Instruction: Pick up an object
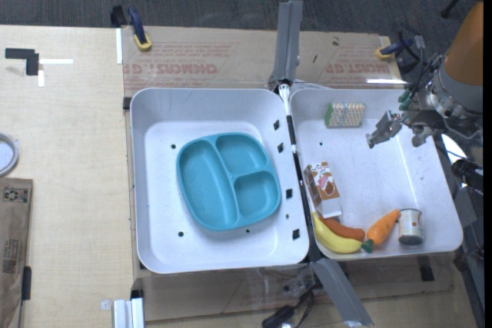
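My gripper [400,130] hangs over the right bin's upper right part, its fingers spread with nothing between them. In the right bin [361,165] lie a green-and-tan sponge [344,115] at the back, a brown-and-white box [324,188] near the left wall, a banana [334,238] with a red sausage [346,230] on it at the front, an orange carrot [382,227] and a small can [410,226] at the front right. The sponge sits to the left of the gripper, apart from it.
The left bin [154,188] holds a blue divided plate [228,180]. A grey divider post [287,42] rises between the bins. Clamps [138,28] sit at the cardboard's back edge. A tape roll [4,155] lies at the far left.
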Controlling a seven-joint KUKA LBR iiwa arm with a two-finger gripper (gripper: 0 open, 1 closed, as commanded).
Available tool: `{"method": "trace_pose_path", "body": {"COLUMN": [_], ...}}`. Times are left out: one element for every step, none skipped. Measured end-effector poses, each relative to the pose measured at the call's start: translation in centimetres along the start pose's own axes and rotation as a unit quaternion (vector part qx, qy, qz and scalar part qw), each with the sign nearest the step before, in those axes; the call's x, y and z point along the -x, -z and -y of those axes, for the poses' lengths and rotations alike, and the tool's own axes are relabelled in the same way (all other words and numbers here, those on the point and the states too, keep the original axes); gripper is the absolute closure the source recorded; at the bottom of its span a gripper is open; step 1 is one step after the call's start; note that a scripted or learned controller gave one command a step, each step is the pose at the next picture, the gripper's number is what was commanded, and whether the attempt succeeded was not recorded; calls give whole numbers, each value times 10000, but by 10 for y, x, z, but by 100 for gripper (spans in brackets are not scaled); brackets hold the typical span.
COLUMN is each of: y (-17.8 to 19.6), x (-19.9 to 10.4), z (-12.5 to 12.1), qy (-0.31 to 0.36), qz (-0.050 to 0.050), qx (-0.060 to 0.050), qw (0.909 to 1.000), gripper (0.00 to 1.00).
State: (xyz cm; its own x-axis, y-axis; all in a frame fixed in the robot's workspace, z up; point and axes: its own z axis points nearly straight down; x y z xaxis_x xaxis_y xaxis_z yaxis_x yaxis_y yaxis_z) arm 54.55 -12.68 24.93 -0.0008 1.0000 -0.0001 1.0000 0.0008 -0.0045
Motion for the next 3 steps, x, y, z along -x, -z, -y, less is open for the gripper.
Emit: {"method": "trace_pose_path", "body": {"y": [-158, -159, -114], "x": [34, 43, 81], "z": [39, 62, 31], "qy": [104, -931, -955], "qz": [-1, -8, 2], "qx": [17, 5, 18], "qw": [9999, 9957, 9954], "gripper": [0, 0, 0]}}
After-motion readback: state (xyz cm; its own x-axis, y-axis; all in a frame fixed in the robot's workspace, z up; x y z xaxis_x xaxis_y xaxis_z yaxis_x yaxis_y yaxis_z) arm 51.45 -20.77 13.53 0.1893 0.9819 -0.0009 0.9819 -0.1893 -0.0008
